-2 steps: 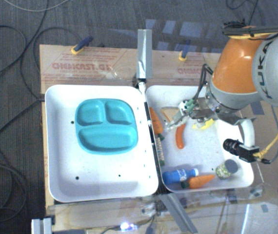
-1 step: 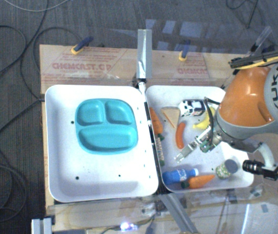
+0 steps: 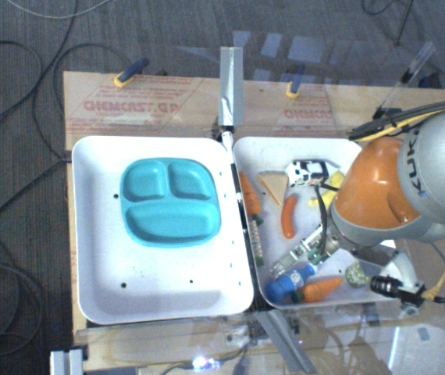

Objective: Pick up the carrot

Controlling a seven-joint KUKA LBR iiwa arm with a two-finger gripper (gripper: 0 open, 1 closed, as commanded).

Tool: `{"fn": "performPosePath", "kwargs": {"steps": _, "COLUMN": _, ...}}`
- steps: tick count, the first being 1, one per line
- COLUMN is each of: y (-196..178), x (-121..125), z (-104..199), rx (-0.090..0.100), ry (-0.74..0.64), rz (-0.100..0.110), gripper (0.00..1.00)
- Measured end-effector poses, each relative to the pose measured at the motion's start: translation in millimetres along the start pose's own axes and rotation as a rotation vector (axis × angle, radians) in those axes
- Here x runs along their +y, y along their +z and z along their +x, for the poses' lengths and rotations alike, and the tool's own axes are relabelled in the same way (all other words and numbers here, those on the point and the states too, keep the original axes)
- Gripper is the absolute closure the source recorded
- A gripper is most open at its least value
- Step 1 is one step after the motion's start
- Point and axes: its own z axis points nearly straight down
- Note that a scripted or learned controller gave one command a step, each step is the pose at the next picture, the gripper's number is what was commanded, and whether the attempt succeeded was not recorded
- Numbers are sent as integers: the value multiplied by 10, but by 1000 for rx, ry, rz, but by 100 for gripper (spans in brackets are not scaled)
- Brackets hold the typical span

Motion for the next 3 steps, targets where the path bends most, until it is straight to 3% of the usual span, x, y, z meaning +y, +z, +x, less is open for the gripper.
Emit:
{"fn": "performPosePath", "kwargs": {"steps": 1, "y": -82, "x": 5, "z": 7, "rx": 4, "ry": 1, "rz": 0, "gripper": 100}}
{"fn": "performPosePath", "kwargs": {"steps": 2, "y": -164, "x": 9, "z": 11, "rx": 6, "ry": 2, "rz": 0, "gripper": 100}}
{"fn": "performPosePath", "kwargs": {"steps": 3, "y": -446, "x": -159, "z": -333, "rx": 0, "ry": 45, "rz": 1, "gripper": 100}}
